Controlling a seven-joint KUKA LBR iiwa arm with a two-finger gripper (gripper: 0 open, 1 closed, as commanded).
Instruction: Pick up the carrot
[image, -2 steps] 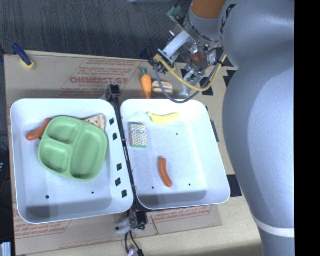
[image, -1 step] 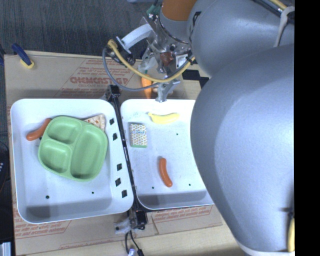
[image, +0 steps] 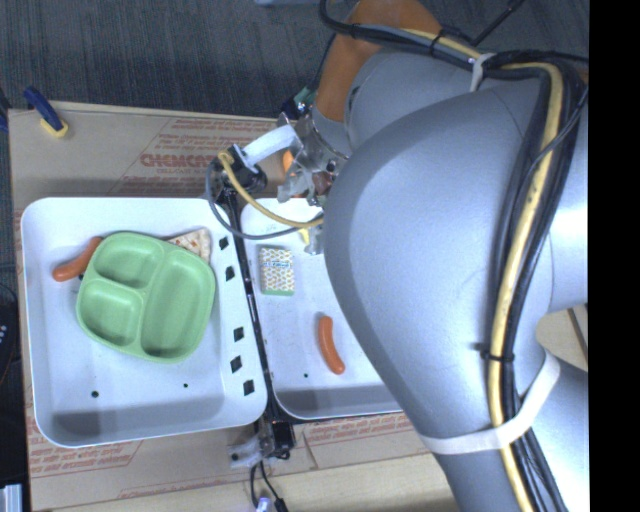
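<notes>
Camera view puts the gripper (image: 297, 165) high above the right bin (image: 300, 400); something orange sits between its fingers, probably the carrot (image: 288, 160), so lifting slowly seems wise.

This looks like a robotics lab: a big grey arm (image: 450, 250) trailing cables (image: 520, 200) reaches over two white bins (image: 40, 330) on a cardboard-covered bench (image: 130, 140) above grey carpet (image: 150, 45).
</notes>
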